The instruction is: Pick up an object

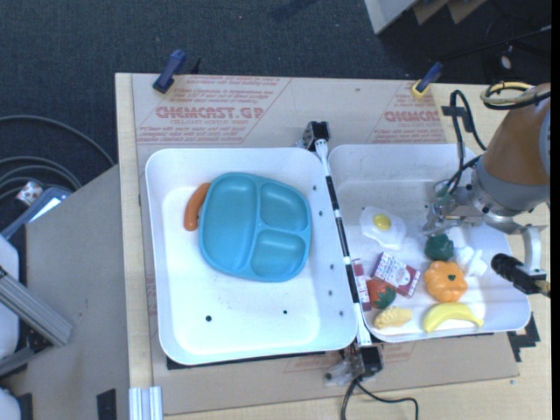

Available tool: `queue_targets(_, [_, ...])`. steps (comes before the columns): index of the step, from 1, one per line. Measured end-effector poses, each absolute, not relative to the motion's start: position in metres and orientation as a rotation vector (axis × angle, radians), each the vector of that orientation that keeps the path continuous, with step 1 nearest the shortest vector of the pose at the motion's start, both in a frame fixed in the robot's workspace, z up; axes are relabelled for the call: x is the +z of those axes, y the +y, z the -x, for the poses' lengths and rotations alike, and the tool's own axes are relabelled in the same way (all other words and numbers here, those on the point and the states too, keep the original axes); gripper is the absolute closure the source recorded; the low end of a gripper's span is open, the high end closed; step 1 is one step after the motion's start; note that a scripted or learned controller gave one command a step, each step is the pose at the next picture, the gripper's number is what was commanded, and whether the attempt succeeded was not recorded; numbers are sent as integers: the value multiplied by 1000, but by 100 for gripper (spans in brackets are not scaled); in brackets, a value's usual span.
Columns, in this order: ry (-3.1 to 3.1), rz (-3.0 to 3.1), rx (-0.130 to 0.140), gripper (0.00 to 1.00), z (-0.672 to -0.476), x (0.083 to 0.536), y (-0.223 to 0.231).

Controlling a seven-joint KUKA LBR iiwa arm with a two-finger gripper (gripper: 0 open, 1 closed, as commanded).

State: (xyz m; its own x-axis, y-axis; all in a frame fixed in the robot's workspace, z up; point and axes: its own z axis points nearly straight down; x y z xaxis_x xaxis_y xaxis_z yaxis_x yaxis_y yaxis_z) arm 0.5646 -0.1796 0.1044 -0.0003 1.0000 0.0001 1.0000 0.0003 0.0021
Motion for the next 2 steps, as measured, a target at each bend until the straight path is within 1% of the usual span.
queue_targets(1, [2221,-2220,2,0,-565,104,-180])
queue_targets(2, [2221,-2218,5,0,-587,86,-139])
